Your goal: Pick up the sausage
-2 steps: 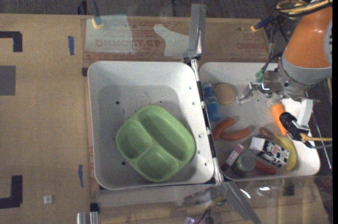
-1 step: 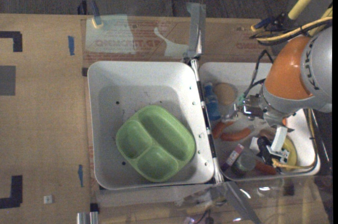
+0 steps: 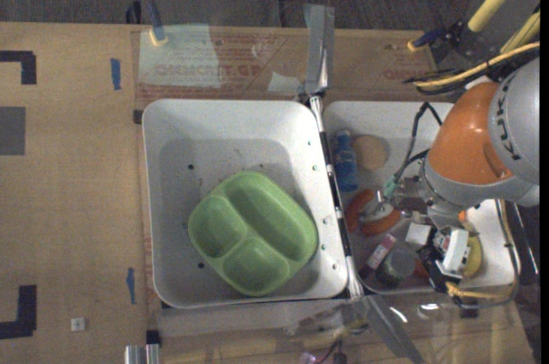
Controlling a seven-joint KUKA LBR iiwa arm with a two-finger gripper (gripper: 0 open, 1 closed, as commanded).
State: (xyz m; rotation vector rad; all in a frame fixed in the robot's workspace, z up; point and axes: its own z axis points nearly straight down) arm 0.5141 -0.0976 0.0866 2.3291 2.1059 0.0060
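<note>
The arm [image 3: 480,148] reaches in from the right of the frame over the right bin [image 3: 377,109], its gripper [image 3: 410,208] low among a crowd of small things. Whether it is open or closed I cannot tell. I cannot pick out the sausage in that clutter. A blue bottle [image 3: 345,160] lies at the bin's left wall. The left bin [image 3: 171,130] holds a green divided plate [image 3: 252,232].

Even, soft overhead light; slightly blurry (glare on tape [image 3: 184,53]).
</note>
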